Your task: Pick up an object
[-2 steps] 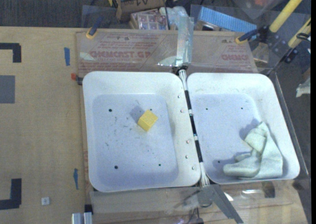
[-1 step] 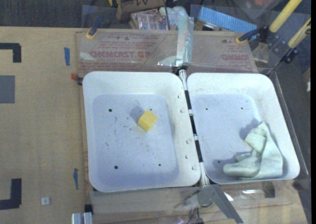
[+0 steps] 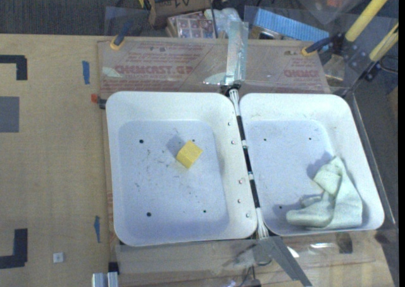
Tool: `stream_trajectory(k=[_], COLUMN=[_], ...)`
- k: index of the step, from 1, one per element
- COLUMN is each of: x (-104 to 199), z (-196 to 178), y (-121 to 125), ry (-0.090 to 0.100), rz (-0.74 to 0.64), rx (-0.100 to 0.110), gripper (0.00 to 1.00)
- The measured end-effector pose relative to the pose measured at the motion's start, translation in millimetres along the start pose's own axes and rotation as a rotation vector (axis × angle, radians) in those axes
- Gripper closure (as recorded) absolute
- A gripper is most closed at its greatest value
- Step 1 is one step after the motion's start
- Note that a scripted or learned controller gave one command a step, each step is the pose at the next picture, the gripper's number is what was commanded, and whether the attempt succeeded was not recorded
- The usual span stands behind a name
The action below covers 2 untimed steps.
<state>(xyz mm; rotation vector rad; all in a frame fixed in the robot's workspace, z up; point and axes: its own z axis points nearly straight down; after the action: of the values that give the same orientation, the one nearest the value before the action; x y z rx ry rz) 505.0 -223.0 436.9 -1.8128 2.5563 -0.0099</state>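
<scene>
1. Nearest the camera, along the bottom edge, sits a grey metal bracket [image 3: 278,259] between the front lips of the two bins.
2. Left bin [image 3: 120,216]: one small yellow block [image 3: 188,154] lies near the middle of the floor, turned corner-on, well apart from every wall.
3. Right bin [image 3: 285,111]: a pale crumpled cloth [image 3: 329,202] is bunched into the front right corner, touching the wall there.
4. My claw: I cannot tell its state, open or closed.
5. Judgement on the step in hand: no object is picked yet. The block looks the safer target, rigid and clear all round. I should come straight down over it, turn my fingers to meet two flat faces, not the corners, and close only once low.
6. Writing: the brown cardboard [image 3: 164,71] behind the bins carries red print, too blurred to read with confidence.
</scene>
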Motion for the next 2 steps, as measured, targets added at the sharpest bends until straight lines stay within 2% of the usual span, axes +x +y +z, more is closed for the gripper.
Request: stream_trajectory(k=[1,2], x=[-3.8,-32.7], z=[2.7,0.9], y=[16.1,18.1], ry=[-0.001,-0.003], rz=[-0.356,-0.733], rx=[-0.008,-0.005], gripper=[0.00,0.00])
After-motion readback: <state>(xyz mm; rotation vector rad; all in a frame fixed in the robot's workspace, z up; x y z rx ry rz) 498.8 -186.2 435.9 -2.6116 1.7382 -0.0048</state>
